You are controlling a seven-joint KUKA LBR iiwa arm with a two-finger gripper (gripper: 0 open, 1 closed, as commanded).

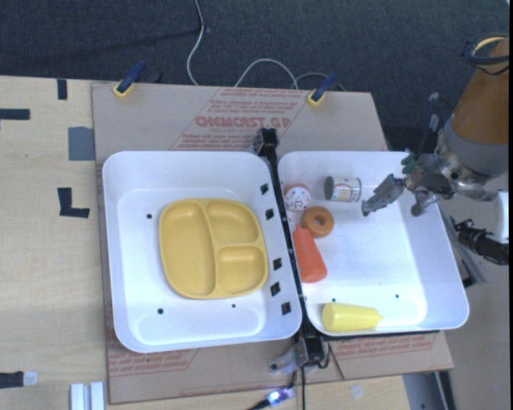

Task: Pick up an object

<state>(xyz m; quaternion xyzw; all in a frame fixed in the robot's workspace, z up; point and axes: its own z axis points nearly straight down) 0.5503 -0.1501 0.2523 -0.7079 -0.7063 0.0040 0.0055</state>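
- Camera view: pincer (399,196) spread wide, gripping nothing, above the right bin's (427,301) far right side.
- Small can (343,189) lies just left of it.
- Yellow tray (212,248) fills the left bin (128,229).

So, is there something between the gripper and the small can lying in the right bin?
Nothing visible does. The gripper hangs over the right bin, just right of the small can, with bare white floor between them. The donut lies further left.
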